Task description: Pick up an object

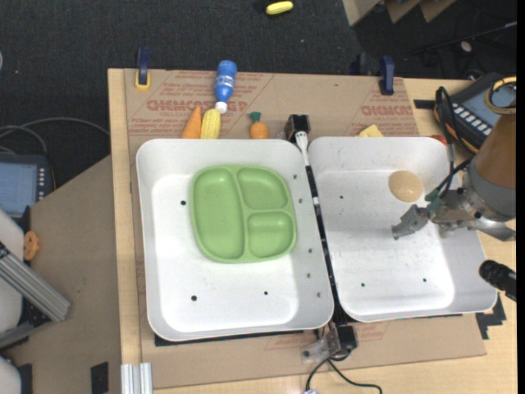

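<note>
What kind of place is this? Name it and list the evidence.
Probably a robotics lab test bench. A robot arm reaches over two white bins, toy food such as a small carrot lies on a clamped cardboard sheet, and cables trail on the floor.

Upper centre, on the cardboard sheet (344,105): blue-and-white bottle (225,81), toy corn cob (211,123), two toy carrots (191,125) (258,127). Top of frame, on dark floor: yellow object (280,7). Blue clamps (143,66) (386,75) grip the sheet's far edge.
</note>
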You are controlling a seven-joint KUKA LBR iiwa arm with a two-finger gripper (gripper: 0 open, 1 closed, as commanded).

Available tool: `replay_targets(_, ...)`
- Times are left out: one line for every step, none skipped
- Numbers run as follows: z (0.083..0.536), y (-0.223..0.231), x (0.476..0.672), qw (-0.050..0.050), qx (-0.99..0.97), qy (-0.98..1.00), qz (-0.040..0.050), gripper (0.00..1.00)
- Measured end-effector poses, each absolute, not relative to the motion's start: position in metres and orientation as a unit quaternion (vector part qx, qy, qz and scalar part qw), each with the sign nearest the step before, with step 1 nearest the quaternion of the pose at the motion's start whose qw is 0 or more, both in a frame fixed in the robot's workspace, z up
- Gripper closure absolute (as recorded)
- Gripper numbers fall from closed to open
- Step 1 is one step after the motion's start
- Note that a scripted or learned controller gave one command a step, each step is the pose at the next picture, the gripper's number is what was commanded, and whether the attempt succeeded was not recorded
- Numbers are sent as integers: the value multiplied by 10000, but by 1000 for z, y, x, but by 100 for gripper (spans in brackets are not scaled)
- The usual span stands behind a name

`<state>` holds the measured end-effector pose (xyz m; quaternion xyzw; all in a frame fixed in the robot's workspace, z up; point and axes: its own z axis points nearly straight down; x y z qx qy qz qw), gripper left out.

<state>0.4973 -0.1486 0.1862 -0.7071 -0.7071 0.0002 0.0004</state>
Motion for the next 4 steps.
replay_targets(110,-106,546,37,-7052,-7090,7,0)
replay_targets(202,-126,633,-78,-7059,-7083,-42,0)
replay_targets(153,-204,658,-33,-7085,-7057,3,0)
replay_targets(80,-177,665,31,-7063,-7079,13,0)
